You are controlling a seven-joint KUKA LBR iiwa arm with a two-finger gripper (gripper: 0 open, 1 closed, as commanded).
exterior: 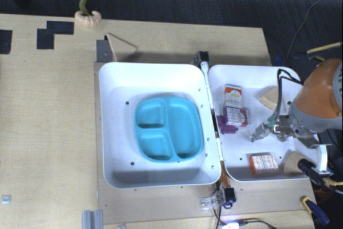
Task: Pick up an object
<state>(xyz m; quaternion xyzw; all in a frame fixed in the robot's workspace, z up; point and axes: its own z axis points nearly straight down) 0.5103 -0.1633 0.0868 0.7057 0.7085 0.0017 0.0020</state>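
Note:
The right bin (242, 75) holds several small items. A red and white snack packet (233, 105) lies at its left, with a purple object (229, 127) just below it. A beige wedge (269, 98) sits toward the back right. An orange box (263, 163) lies near the front edge, next to a beige piece (293, 161). My gripper (265, 131) hangs low over the bare middle of this bin, between the packet and the orange box, with the arm's orange band (320, 95) behind it. Nothing is visibly held.
The left bin (109, 115) holds a blue divided plate (169, 127). A small pale gourd (87, 17) and black tape patches (53, 32) sit at the bench's far left. A black cable (280, 83) loops over the right bin's back corner.

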